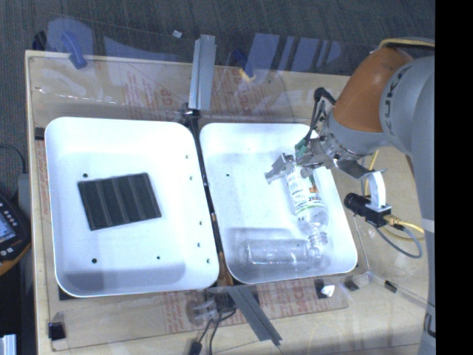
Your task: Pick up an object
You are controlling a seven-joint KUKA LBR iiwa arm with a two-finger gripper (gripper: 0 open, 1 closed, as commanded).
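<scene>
At the far left, the left bin (118, 205) holds a dark ribbed rectangular pad (119, 200), lying flat and slightly turned, a little left of the bin's middle. Between the two bins, at their far edge, a grey metal post (201, 72) stands up from the bench (111, 87). The right bin (275, 202) carries two clear plastic bottles: one empty bottle (277, 251) lies on its side along the near wall, and a labelled bottle (305, 198) lies lengthwise toward the bin's right side, its cap end pointing to the near right corner, close to the other bottle's end. The gripper (290, 163) hangs over the upper end of the labelled bottle, near the far right part of this bin; how wide its pincer stands cannot be told from this slant, and no bottle can be seen caught in it. The grey arm (399, 102) with its orange band reaches in from the right, above the bin's far right corner
</scene>
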